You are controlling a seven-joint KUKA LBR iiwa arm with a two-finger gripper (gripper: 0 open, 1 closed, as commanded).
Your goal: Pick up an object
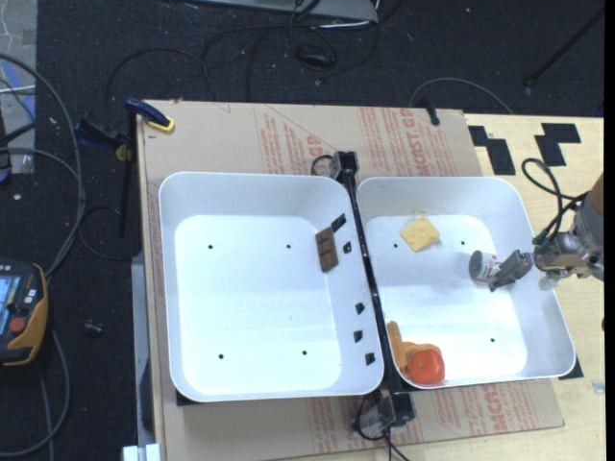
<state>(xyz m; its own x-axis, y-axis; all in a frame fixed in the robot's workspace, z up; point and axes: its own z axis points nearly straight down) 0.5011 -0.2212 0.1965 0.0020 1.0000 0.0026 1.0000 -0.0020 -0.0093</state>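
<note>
Arm (577, 248) low over right bin's (538, 286) right wall, jaws (502, 275) beside grey object (480, 265), grip indiscernible.

Even, diffuse overhead lighting, moderately bright at the centre of the frame. The two white bins, the left bin (192, 209) and the right bin (500, 200), are the brightest areas and come close to overexposure, their floors showing little texture; soft grey shading runs along their inner walls. The cardboard sheet (250, 133) beneath them is evenly lit, without glare. The dark floor (86, 46) along the top and left of the frame is dim, its cables only faintly separated from it. Shadows are short and soft-edged. Overall sharpness is modest, with slight softness and colour noise; the arm (577, 248) at the right edge is somewhat blurred. Straight edges show no marked bending.
</note>
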